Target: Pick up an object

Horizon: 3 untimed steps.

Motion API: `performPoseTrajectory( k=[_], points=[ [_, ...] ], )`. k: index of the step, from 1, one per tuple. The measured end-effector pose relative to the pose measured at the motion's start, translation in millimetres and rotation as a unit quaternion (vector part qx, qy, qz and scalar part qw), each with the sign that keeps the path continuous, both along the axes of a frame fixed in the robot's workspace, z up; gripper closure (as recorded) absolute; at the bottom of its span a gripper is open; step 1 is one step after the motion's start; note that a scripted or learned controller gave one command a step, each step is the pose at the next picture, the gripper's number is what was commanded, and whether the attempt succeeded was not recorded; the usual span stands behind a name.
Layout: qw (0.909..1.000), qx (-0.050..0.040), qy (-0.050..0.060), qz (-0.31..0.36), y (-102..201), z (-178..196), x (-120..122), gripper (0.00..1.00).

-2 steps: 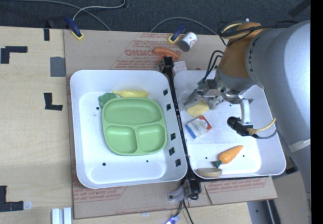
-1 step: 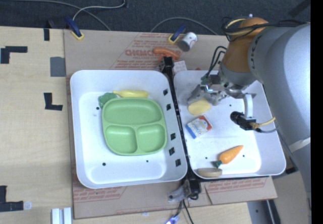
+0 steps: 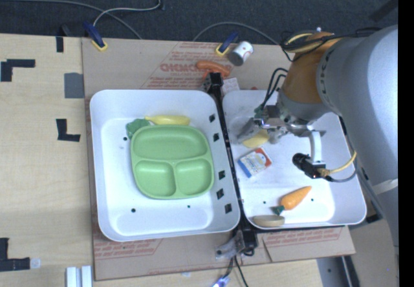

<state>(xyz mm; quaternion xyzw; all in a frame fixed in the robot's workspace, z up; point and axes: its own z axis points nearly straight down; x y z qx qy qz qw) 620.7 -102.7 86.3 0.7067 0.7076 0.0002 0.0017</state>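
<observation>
2 bins sit side by side; in the right bin [image 3: 349, 214], the gripper [image 3: 259, 125] hangs over a yellow block [image 3: 256, 141], fingers too blurred to judge. Just below the block lies a small packet [image 3: 254, 163]. The block looks light, stiff, best pinched across its short sides.

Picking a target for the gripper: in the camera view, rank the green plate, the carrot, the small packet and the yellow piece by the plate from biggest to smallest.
1. Green plate, by far the largest.
2. Yellow piece along the plate's top edge, long and thin.
3. Small packet and carrot look about alike; I would not rank them.
</observation>
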Motion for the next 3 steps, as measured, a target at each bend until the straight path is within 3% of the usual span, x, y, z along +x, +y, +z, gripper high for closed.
performPoseTrajectory(
  k=[1, 3],
  points=[
    [1.0000, 0.0012, 0.000, 0.000, -6.9, -0.3, 17.8, 0.00],
    [1.0000, -0.0002, -0.001, 0.000, -8.0, 0.1, 8.5, 0.00]
  ],
)
